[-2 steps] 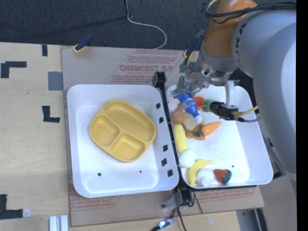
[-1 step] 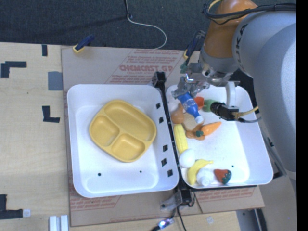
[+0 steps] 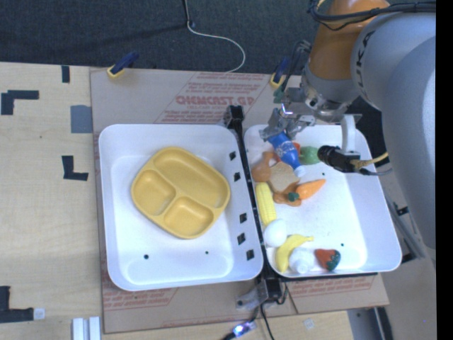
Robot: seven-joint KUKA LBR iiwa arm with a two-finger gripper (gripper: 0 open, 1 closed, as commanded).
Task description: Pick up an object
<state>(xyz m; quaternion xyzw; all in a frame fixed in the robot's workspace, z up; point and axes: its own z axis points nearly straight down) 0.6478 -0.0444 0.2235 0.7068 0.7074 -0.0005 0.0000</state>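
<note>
The right bin [image 3: 354, 218] holds several toy foods. A blue bottle [image 3: 286, 150] with a white cap lies near its back left corner. My gripper [image 3: 283, 129] hangs right over the bottle's upper end, close to it or touching it. Around the bottle are a green piece [image 3: 310, 154], a tan bread slice [image 3: 283, 178], a brown pear-like piece [image 3: 262, 168] and an orange carrot [image 3: 310, 188]. A yellow corn cob [image 3: 265, 202], a white egg [image 3: 274, 231], a banana [image 3: 290, 247] and a red strawberry [image 3: 328, 259] lie nearer the front.
In the left bin [image 3: 120, 253] sits a yellow divided tray [image 3: 180, 191]. The black divider [image 3: 244, 190] between the bins runs just left of the toys. A black fitting [image 3: 338, 158] on the arm hangs over the right bin's back.
</note>
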